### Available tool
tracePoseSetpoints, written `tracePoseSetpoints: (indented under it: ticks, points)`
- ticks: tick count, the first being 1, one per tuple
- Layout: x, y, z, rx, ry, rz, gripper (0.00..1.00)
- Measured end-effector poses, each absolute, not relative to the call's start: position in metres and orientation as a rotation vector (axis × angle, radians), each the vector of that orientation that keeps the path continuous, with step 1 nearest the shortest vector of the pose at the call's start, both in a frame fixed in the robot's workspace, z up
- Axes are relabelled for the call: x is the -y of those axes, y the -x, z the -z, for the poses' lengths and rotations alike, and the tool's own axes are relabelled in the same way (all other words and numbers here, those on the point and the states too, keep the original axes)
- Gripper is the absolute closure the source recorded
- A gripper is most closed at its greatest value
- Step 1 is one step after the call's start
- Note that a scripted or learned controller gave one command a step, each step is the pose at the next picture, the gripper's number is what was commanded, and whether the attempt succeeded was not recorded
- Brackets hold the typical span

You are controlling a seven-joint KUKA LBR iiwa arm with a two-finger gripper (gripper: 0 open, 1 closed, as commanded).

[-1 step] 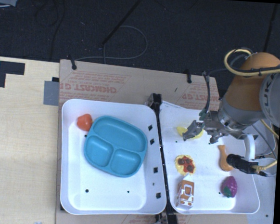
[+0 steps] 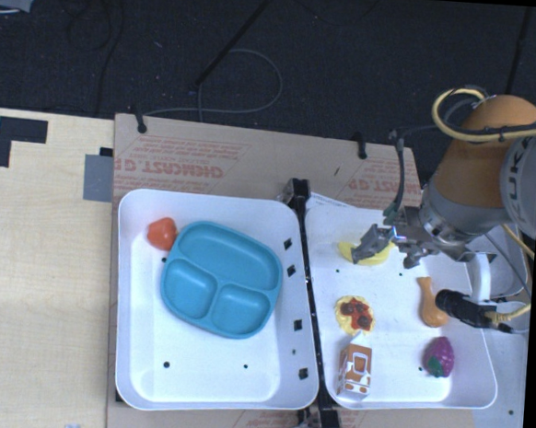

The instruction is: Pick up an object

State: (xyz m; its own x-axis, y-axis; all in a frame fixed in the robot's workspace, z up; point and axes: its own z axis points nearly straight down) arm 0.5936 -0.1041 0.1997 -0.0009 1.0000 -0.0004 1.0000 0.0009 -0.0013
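My gripper (image 2: 391, 251) hangs low over the back of the right bin (image 2: 476, 391), its two dark fingers spread apart and nothing between them. Its left finger (image 2: 371, 247) overlaps a small yellow object (image 2: 351, 253) that lies at the bin's back left. Nearer the front lie a yellow disc with red topping (image 2: 354, 313), an orange-and-white carton (image 2: 355, 370), a purple berry with green leaves (image 2: 439, 357) and an orange drumstick-shaped piece (image 2: 430, 302).
The left bin (image 2: 137, 355) holds a blue divided plate (image 2: 221, 279) and a red-orange ball (image 2: 162, 233) at its back left corner. A black divider rail (image 2: 304, 285) runs between the bins. Arm cables (image 2: 473, 310) hang over the right bin's right side.
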Motion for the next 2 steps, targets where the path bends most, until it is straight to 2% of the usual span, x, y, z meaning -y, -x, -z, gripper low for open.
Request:
tracePoseSetpoints:
  ticks: [2]
  points:
    - [0.098, -0.598, -0.085, 2.218, 2.218, -0.005, 0.00]
